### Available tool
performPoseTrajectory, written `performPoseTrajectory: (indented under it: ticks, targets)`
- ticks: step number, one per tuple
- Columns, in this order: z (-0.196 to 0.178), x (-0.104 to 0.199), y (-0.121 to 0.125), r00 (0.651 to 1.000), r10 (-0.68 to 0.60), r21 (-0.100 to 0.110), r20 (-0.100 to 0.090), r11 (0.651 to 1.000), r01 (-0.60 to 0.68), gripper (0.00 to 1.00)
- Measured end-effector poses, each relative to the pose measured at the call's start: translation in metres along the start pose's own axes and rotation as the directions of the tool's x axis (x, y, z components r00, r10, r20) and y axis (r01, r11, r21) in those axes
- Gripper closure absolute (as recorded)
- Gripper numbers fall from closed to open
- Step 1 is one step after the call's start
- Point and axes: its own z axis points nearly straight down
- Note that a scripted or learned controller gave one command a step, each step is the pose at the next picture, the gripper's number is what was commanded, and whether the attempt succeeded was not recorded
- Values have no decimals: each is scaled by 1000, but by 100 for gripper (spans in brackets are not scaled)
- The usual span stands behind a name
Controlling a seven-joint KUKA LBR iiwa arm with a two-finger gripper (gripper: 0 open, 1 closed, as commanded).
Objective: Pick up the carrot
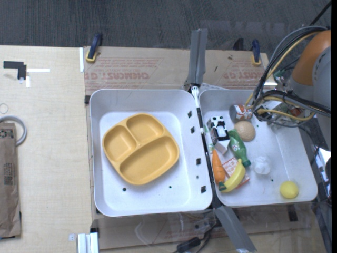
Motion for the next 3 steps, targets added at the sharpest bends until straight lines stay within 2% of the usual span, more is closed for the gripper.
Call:
performPoseTrajectory:
  ticks: [1, 2, 3]
  targets:
    - [-25, -9, 2, 974, 227, -2, -2, 974, -227, 100]
    - [-3, 7, 5, 979, 204, 1, -4, 979, -204, 100]
    - [-2, 9, 6, 975, 222, 1, -3, 975, -222, 100]
